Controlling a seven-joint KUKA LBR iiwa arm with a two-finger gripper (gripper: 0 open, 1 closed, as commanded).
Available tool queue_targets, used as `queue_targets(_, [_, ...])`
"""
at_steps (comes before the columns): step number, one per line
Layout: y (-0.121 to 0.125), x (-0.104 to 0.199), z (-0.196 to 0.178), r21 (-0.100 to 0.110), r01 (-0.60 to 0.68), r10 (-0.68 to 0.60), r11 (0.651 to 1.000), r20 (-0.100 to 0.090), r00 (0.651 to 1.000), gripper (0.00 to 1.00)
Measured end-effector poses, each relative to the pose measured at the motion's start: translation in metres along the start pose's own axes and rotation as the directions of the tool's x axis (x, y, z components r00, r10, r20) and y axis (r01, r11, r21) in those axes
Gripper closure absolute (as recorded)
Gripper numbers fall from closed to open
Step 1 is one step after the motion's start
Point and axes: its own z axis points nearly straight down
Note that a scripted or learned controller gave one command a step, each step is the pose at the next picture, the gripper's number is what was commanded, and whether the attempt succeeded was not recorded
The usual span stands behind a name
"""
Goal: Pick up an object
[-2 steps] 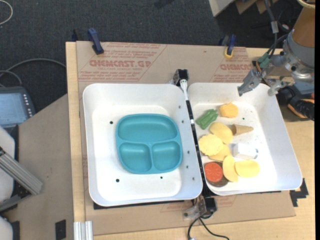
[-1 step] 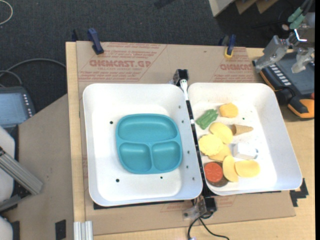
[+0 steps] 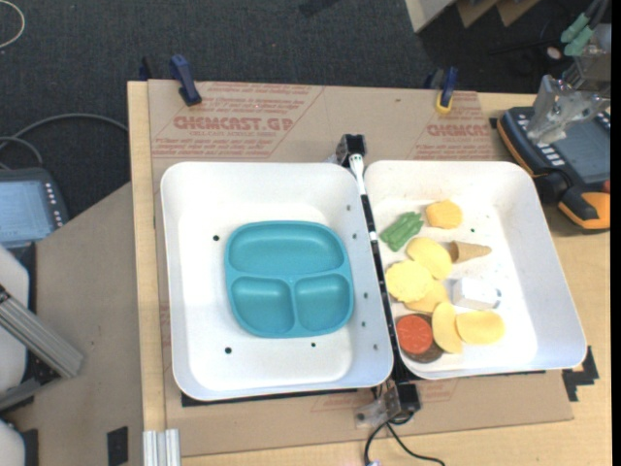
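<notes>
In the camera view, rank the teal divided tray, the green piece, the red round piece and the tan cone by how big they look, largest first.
1. Teal divided tray, by far the largest.
2. Red round piece and green piece: they look about alike, so I won't rank them.
3. Tan cone, slightly smaller, though it's close.

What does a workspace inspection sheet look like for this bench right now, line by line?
Surface: cardboard-covered bench bearing two white bins.
Job's things: toy food pile in right bin: green piece, yellow pieces, red disc, cone.
Clutter: teal divided tray in left bin.
End effector: nothing seen.
Cables: black cable at front edge; pale cable on floor.
Surroundings: blue clamp, yellow clamp, handheld controller at right.
</notes>
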Motion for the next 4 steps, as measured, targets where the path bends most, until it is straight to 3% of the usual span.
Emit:
queue_targets(1, [-0.018,-0.008,0.209,0.024,-0.004,0.004,1.0,-0.004,1.0,1.0])
queue_targets(2, [-0.048,0.081,0.213,0.012,0.006,-0.006,1.0,-0.005,1.0,1.0])
queue_targets(3, [-0.035,0.017,0.305,0.015,-0.008,0.008,1.0,-0.002,1.0,1.0])
queue_targets(4, [-0.047,0.069,0.281,0.006,0.002,-0.002,1.0,-0.003,1.0,1.0])
